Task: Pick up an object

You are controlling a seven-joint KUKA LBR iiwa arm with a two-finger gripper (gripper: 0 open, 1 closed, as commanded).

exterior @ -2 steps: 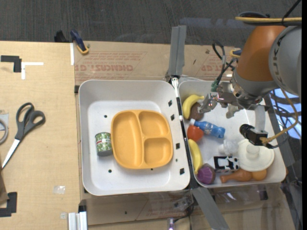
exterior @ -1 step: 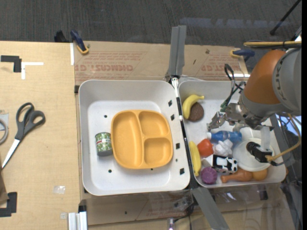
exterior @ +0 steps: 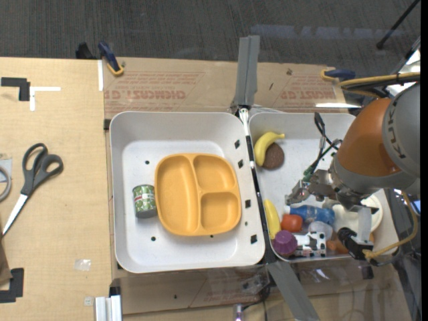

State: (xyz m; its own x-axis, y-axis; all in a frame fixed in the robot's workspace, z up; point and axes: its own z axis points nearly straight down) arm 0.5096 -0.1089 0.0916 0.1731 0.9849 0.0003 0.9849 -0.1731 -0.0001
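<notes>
Camera view has my gripper (exterior: 314, 194) low in the right bin (exterior: 301, 122), can't tell its state from here. Closest grab looks like the blue object (exterior: 313, 213) right below it, long axis running left-right, red thing (exterior: 292, 222) beside.

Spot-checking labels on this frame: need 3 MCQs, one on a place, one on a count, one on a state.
1. Where is the small can?
A. right bin
B. left bin, left of the yellow plate
C. on the cardboard

2. How many compartments has the yellow plate?
A. two
B. three
C. five

3. How does the can lie?
A. on its side
B. upside down on the plate
C. stacked on the scissors

Key: 1 B, it sits on the left bin floor beside the plate. 2 B, one long and two smaller sections. 3 A, its round wall faces up.
</notes>
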